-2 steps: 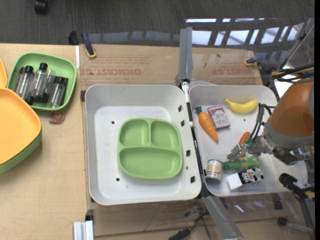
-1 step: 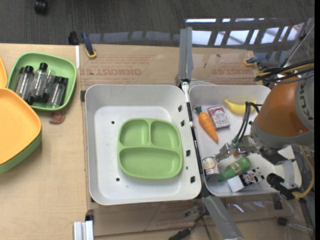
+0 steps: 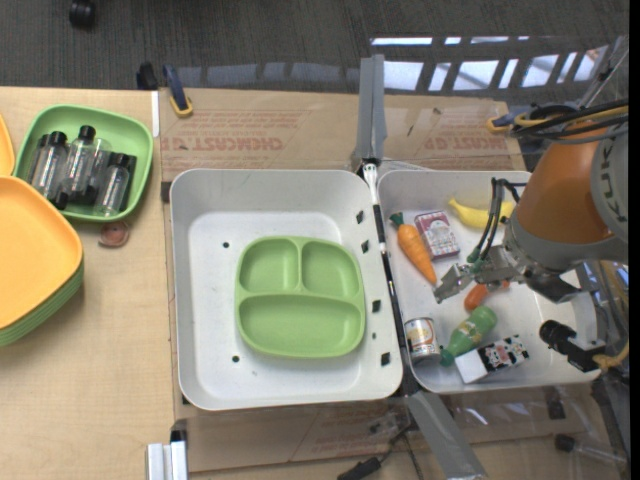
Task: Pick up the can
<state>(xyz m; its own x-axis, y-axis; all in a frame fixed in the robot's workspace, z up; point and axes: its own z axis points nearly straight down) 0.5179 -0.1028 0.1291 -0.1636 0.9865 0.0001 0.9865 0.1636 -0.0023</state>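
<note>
The can [image 3: 421,337] is small and silver with a red label. It lies on its side at the front left of the right bin [image 3: 540,376], close to the bin's left wall. My gripper [image 3: 458,282] hangs over the middle of that bin, up and to the right of the can and apart from it. It is open, with nothing between its fingers. A small orange-red item [image 3: 477,295] lies just under the gripper.
A carrot [image 3: 416,251], a card box [image 3: 437,234] and a banana [image 3: 476,212] lie at the back of the right bin. A green bottle [image 3: 470,330] and a black-and-white box [image 3: 492,356] lie right of the can. The left bin [image 3: 200,298] holds a green divided plate [image 3: 300,298].
</note>
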